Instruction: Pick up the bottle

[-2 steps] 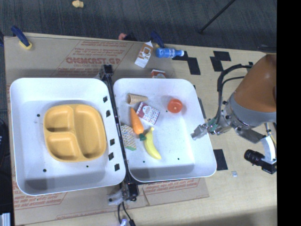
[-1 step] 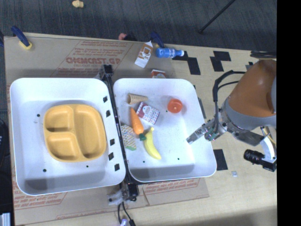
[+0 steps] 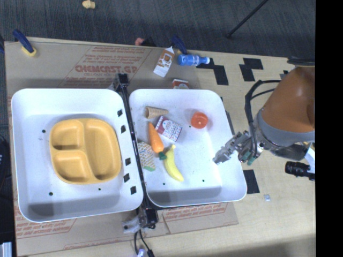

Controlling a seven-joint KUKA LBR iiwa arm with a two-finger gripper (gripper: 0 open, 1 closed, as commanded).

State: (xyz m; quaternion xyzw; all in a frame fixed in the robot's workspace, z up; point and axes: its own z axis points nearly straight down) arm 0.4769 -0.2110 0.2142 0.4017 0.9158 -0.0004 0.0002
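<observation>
Camera view: my gripper point(image 3: 224, 155) hung over the right bin's point(image 3: 230, 189) right edge; whether it was open or closed, I could not tell. Bottle point(image 3: 190, 60): lying on cardboard beyond the bins, well apart.

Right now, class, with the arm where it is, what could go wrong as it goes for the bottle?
1. The blue bottle lies on its side on the cardboard beyond the right bin, not in it; a search inside the bin would likely miss it.
2. The hand hovers at that bin's right rim, so heading for the bottle could clip the wall.
3. A small carton lies close beside the bottle and might get nudged or grabbed instead.
</observation>
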